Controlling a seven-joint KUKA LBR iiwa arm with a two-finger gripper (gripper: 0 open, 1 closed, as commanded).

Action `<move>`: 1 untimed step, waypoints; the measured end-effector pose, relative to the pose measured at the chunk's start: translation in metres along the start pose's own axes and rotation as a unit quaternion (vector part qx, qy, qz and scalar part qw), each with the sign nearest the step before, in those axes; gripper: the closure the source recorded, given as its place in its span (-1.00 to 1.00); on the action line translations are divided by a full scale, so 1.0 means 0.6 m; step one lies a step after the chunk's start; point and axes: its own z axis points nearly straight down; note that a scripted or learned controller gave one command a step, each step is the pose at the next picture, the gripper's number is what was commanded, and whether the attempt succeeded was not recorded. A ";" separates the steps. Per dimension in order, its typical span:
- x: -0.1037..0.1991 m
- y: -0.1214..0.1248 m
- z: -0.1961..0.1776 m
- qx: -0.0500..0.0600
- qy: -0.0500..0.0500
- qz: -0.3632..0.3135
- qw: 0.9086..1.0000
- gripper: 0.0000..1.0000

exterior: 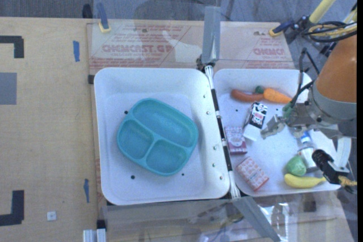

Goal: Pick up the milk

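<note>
Over the right bin [317,189], the hand [276,124] hovered just beside the milk [258,115], touching nothing; whether it was spread or pressed together could not be told.

The arm [340,85] is bulky and rounded, with a broad orange band sitting above a grey collar at the wrist. Below that the hand [279,123] is bare grey metal, angular and bracket-like. Thin black cables loop along the arm's far side, and a black fitting hangs nearer.
</note>
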 end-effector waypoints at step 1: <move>0.003 -0.036 -0.064 -0.002 -0.001 -0.035 0.999 -1.00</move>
